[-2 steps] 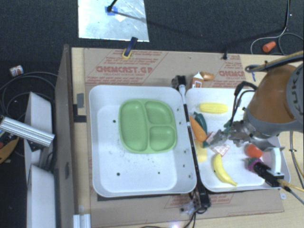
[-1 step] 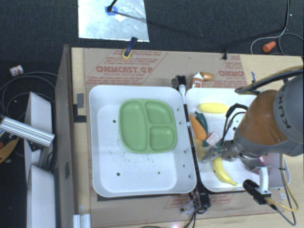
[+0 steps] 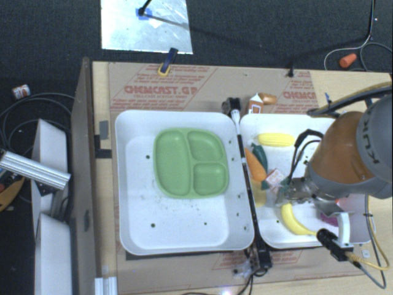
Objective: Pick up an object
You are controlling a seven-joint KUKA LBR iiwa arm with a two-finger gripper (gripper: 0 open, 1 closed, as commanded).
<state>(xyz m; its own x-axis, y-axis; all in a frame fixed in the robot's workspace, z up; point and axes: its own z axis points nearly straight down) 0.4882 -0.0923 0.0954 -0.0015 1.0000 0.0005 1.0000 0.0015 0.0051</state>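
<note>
One claw [image 3: 286, 191] is all this rig has, and it's sitting low inside the right bin [image 3: 288, 243], tucked under the grey wrist. From this angle I honestly can't tell if it's clenched or released, and I don't see anything clearly caught in it.

Closest thing is a small pink-and-white packet [image 3: 274, 178], just to the left of the claw and a touch further back. It looks like it's touching the claw, or nearly. Just in front of the claw, toward the near rim, is a banana [image 3: 295, 221]: bright yellow, curved, lying flat on the bin floor, apart from the claw.

Further left of the claw, past the packet, there's an orange carrot [image 3: 256, 166] lying at a slant along the bin's left wall, with a dark green piece [image 3: 261, 155] right up against its far end. Behind the claw, near the back wall, lies a long pale yellow thing [image 3: 276, 140], sideways. Could be corn, too blurry to say.

The arm [image 3: 341, 155] goes off to the right of the claw, with its fat orange band covering that side of the bin.

Well left of the claw is the left bin [image 3: 141, 226], holding a light green divided plate [image 3: 190, 163] with three compartments. Both bins sit on the desk [image 3: 184, 88], which has red lettering printed across it.
</note>
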